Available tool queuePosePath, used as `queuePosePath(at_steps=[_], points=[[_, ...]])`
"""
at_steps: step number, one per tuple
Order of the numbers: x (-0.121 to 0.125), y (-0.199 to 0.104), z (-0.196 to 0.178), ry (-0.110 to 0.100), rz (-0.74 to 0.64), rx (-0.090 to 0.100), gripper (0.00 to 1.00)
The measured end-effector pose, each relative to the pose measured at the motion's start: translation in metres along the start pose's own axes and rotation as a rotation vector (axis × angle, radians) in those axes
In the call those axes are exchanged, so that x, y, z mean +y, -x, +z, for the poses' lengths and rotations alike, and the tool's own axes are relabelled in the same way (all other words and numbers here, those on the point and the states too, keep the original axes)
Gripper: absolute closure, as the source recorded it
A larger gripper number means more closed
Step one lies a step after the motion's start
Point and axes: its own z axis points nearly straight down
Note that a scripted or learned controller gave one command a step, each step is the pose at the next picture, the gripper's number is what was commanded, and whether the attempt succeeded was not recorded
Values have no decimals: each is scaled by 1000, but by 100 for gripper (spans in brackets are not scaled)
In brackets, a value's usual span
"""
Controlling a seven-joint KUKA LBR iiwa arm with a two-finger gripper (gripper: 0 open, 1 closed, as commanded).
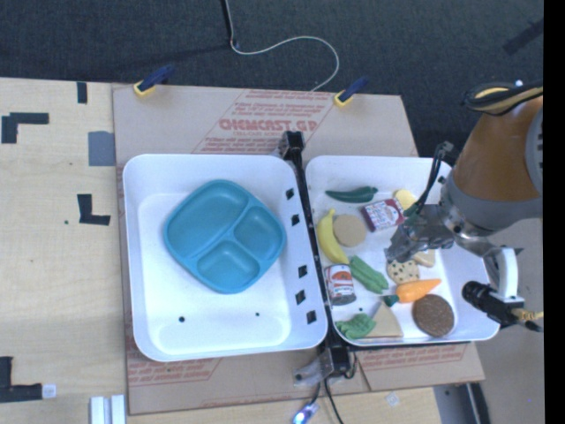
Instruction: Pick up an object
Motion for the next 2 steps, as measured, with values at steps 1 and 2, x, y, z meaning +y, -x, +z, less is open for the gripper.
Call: queuePosePath(at_steps=[1, 2], points=[[95, -67, 35, 13, -6, -1, 100], [91, -63, 26, 6, -1, -1, 100]])
